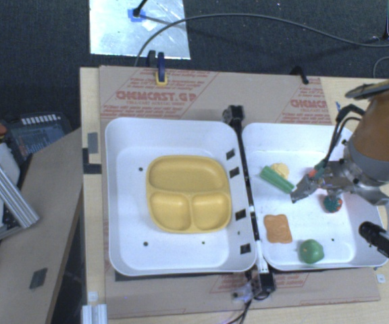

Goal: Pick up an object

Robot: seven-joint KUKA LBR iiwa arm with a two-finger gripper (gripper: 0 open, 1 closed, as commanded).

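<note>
The right bin (pixel 296 137) holds several small items. A green stick (pixel 275 179) lies at its left side, with a small yellow piece (pixel 281 169) touching it just behind. An orange flat slab (pixel 277 227) and a green ball (pixel 310 250) lie near the front. A small teal and red object (pixel 332 202) sits beneath the wrist. My gripper (pixel 302 187) hangs low over the middle of this bin, just right of the green stick and left of the teal object. I see nothing held in it.
The left bin (pixel 127 181) holds a yellow divided plate (pixel 187 193). A black divider (pixel 243 181) runs between the bins. The arm's orange and grey body (pixel 383 133) covers the right bin's right side. A cable loops behind the bench.
</note>
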